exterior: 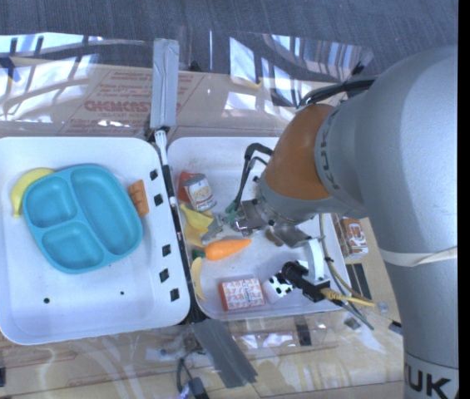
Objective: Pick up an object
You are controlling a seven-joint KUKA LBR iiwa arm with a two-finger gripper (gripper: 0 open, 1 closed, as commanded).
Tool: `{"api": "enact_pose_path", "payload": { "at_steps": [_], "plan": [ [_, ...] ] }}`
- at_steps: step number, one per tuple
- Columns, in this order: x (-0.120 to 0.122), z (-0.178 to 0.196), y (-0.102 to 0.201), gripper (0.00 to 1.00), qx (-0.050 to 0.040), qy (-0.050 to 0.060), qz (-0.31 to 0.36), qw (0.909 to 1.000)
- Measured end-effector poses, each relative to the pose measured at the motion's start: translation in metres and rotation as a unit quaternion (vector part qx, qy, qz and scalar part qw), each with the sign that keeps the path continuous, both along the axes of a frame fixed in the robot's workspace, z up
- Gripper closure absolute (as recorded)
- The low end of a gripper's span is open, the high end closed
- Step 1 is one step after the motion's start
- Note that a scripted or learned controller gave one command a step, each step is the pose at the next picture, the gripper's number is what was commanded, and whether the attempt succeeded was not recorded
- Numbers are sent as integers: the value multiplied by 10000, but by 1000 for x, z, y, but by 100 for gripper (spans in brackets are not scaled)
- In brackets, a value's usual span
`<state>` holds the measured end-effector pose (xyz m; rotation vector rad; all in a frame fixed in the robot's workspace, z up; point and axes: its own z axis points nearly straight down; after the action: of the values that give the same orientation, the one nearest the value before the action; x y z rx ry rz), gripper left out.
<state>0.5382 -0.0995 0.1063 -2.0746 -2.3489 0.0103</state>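
Note:
The right bin (215,153) holds a red and white can (197,191), a yellow piece (193,220), an orange carrot (228,248), a red-patterned box (242,293) and a black and white toy (279,286). My gripper (236,217) hangs low over the middle of this bin, just above the carrot and right of the yellow piece. The grey arm with its orange band (301,169) covers the bin's right half. I see nothing clearly held.
The left bin (6,306) carries a blue divided plate (81,217), with a yellow banana (25,186) tucked at its upper left and an orange block (139,198) by the divider. A small packet (353,236) lies past the right bin's edge.

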Motion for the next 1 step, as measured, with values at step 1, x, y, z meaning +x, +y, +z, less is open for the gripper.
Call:
{"api": "enact_pose_path", "payload": {
  "at_steps": [1],
  "plan": [
    [-36, -15, -17, 0, 11, -37, 815, 9967]
  ]
}}
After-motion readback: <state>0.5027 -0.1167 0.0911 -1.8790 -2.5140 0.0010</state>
